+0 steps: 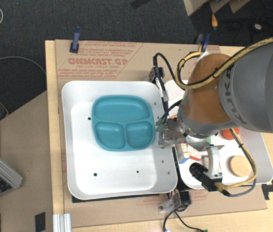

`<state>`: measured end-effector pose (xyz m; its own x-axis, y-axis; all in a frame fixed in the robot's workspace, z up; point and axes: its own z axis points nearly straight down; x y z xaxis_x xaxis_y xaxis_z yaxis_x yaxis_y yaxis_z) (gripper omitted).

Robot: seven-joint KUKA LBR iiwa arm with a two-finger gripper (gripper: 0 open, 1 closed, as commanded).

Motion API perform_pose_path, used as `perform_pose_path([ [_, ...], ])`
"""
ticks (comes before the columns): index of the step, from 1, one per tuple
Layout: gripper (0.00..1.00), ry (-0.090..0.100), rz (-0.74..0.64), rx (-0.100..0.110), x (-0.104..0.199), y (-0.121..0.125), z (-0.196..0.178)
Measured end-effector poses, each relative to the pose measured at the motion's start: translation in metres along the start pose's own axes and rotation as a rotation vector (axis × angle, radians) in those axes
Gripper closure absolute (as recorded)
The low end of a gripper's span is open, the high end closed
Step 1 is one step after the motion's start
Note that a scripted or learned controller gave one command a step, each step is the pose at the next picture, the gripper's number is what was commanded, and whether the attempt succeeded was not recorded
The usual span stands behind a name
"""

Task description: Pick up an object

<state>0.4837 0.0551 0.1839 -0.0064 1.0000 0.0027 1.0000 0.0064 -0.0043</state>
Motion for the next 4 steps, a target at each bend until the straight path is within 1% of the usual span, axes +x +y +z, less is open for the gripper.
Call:
perform_pose_path([
  [1,1.0,0.002,0.003,-0.023,0.005,-0.003,-0.158],
  [2,1.0,0.002,-0.005,-0.009,0.104,0.0,-0.183],
  [3,1.0,-0.003,0.005,-0.007,0.098,0.0,-0.192],
  [4,1.0,-0.004,0.006,0.001,0.109,-0.005,-0.158],
])
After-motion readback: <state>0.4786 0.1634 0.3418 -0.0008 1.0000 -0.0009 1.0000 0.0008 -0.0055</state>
